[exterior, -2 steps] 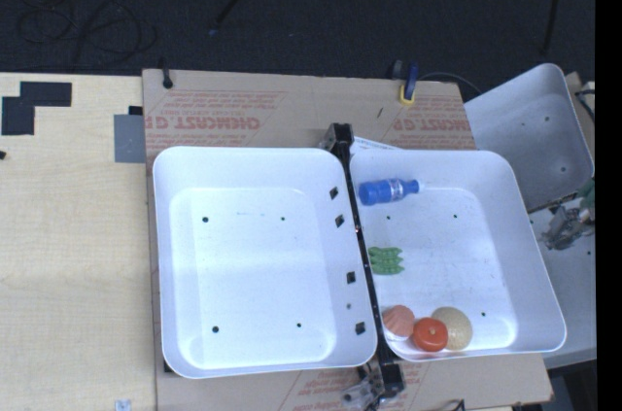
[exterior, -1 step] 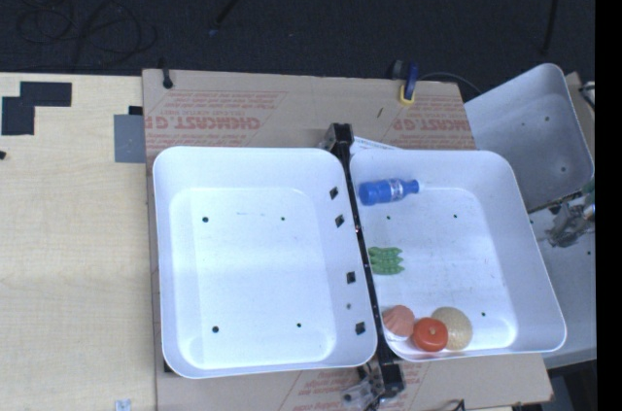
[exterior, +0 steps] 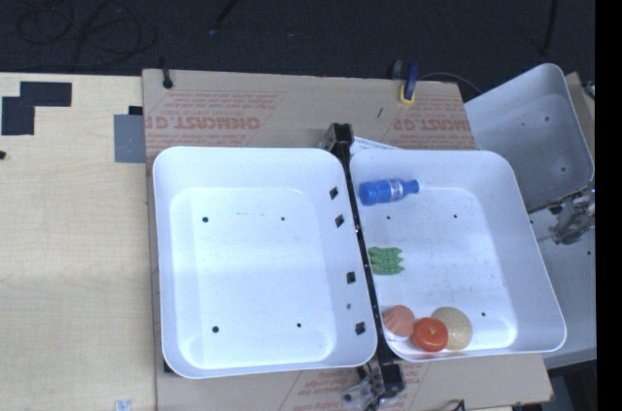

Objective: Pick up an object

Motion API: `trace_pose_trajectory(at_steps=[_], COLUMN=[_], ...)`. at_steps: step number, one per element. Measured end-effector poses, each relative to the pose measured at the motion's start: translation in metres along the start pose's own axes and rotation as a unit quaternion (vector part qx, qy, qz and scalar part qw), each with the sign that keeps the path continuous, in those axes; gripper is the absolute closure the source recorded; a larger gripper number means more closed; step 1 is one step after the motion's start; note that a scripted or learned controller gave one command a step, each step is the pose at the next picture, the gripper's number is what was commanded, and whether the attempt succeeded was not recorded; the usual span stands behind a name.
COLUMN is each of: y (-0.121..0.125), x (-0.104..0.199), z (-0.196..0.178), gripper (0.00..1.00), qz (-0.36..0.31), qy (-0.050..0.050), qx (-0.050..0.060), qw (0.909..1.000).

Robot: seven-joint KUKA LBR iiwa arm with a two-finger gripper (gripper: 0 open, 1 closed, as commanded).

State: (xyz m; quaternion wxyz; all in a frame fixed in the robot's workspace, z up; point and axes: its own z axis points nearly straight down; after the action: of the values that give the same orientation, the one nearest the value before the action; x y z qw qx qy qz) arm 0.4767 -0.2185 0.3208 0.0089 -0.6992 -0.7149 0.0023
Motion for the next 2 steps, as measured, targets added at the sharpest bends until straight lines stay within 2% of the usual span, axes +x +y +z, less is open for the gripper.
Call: trace_pose_trajectory(at_steps=[1, 2], y=[-0.001, 0.01], x=[0.005, 0.005], z=[-0.011, 0.009], gripper=[1.0, 1.0], qz=[0.01, 0.009], qy=[-0.004, -0.004], qx=[-0.008, -0.006], qw=[0.9999, 0.9999])
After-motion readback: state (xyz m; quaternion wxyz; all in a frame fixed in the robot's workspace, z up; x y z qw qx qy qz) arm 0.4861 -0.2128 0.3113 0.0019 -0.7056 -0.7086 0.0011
